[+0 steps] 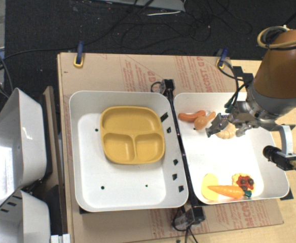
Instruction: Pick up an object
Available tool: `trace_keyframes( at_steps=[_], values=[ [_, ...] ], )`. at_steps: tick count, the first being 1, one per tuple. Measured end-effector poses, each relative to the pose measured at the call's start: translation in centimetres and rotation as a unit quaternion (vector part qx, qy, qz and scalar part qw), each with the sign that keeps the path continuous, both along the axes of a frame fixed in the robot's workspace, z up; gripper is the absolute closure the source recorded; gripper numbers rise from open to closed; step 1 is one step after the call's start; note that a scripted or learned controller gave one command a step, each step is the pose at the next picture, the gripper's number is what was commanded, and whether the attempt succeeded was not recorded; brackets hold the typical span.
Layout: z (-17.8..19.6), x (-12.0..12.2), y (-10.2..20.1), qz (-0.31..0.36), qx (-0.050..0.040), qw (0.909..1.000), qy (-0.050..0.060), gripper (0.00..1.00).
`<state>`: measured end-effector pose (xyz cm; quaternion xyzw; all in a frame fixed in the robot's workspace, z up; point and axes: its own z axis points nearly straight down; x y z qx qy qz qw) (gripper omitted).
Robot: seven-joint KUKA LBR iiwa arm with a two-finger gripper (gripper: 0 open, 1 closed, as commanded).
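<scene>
Here the bench [138, 70] carries two shallow white bins side by side. The left bin [87, 186] holds a yellow divided tray [133, 134] toward its far edge. The right bin [259, 171] has the arm [282, 70] reaching over its far right corner, with the gripper [225, 126] low near the far edge, just above a pale beige object [228, 133]; whether anything sits between them cannot be told. A sausage [191, 116] lies beside the far left corner. Near the front edge lie a carrot [226, 190], touching a yellow piece [210, 184], and a small red item [244, 181].
</scene>
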<state>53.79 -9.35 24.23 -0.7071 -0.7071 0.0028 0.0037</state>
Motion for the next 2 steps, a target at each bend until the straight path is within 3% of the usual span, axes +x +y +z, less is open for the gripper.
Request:
trace_keyframes(
  at_steps=[1, 2],
  values=[
    [0.4, 0.2, 0.0, 0.001, -0.0006, 1.0000, -0.004, 0.00],
    [-6.0, 0.3, 0.1, -0.001, -0.0002, 1.0000, -0.001, 0.00]
  ],
)
